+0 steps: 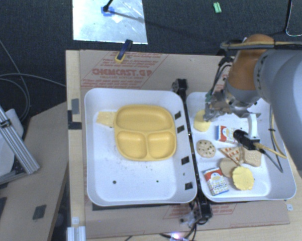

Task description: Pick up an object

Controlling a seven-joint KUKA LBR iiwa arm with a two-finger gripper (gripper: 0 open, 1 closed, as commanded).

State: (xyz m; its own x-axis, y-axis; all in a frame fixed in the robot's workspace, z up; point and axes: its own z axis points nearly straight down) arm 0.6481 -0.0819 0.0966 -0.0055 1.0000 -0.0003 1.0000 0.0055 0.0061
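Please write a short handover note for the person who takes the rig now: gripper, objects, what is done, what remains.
Gripper: low in the right bin, at its upper left, over a pale yellow piece; a grasp cannot be confirmed.
Objects: cookie, crackers, two small packets, yellow round piece, all lying in the right bin. Yellow divided tray in the left bin.
Done: nothing visibly lifted.
Left: grasp one object and raise it.

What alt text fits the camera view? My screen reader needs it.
A grey robot arm lowers its gripper over a pale yellow piece in the right bin of toy snacks; the left bin holds a yellow divided plate.
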